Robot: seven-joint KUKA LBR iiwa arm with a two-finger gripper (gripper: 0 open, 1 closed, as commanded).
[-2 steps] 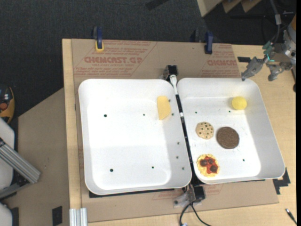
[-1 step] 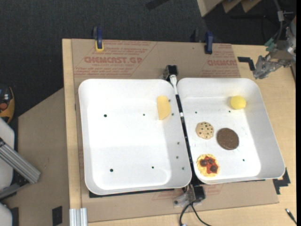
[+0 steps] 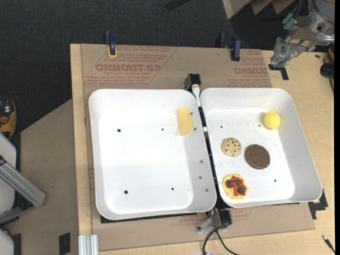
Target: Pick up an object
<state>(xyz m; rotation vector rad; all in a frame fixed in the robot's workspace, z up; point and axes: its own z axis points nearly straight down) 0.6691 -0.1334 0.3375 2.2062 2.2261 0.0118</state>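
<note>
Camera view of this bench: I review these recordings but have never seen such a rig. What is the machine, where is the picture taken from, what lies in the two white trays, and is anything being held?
The picture comes from one fixed camera above the bench, looking down at a slant. The machine is a robot arm that reaches in from the right; its hand sits at the top right, above the bench and outside both bins, with nothing seen between its fingers. The left bin contains one pale yellow block near its right wall. The right bin contains four toy foods: a yellow ball, a chip cookie, a dark brown round cookie and a small yellow disc with red topping. The job is to pick up an object; none has been picked up yet.
</note>
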